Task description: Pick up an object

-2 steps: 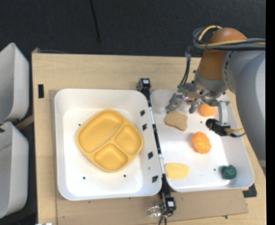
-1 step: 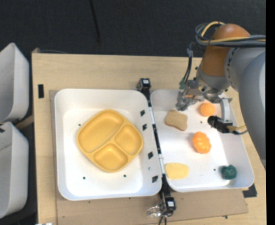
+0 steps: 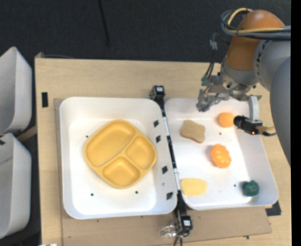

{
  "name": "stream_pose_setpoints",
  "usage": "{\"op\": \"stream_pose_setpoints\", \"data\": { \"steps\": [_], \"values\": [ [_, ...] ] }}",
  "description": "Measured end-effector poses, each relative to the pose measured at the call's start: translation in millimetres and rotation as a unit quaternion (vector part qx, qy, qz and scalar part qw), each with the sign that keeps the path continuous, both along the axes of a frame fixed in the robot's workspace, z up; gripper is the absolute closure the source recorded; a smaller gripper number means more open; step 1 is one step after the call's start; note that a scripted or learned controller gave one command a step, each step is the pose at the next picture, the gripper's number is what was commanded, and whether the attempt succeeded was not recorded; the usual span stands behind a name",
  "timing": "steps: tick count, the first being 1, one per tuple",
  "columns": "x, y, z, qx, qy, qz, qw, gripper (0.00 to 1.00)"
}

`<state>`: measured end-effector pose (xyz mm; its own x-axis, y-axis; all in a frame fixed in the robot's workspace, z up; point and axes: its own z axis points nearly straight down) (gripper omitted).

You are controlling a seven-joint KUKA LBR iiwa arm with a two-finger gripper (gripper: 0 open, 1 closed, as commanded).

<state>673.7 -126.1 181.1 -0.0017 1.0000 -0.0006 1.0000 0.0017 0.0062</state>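
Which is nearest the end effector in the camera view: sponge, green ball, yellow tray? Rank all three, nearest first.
From the end effector, at the right bin's far edge:
1. Sponge, right bin, just below the end effector.
2. Yellow tray, left bin, across the divider.
3. Green ball, right bin's near right corner.

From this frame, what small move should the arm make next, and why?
Probably shift the end effector toward the tan sponge-like piece and lower onto it. The end effector sits at the right bin's far edge with nothing seen in it, and that piece lies nearest, apart from the other items.
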Motion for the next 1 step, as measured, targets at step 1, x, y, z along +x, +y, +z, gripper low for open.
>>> {"op": "stream_pose_setpoints", "data": {
  "steps": [1],
  "values": [
    [8.0, 1.0, 46.4, -0.0001, 0.000, 0.000, 1.0000, 1.00]
  ]
}}
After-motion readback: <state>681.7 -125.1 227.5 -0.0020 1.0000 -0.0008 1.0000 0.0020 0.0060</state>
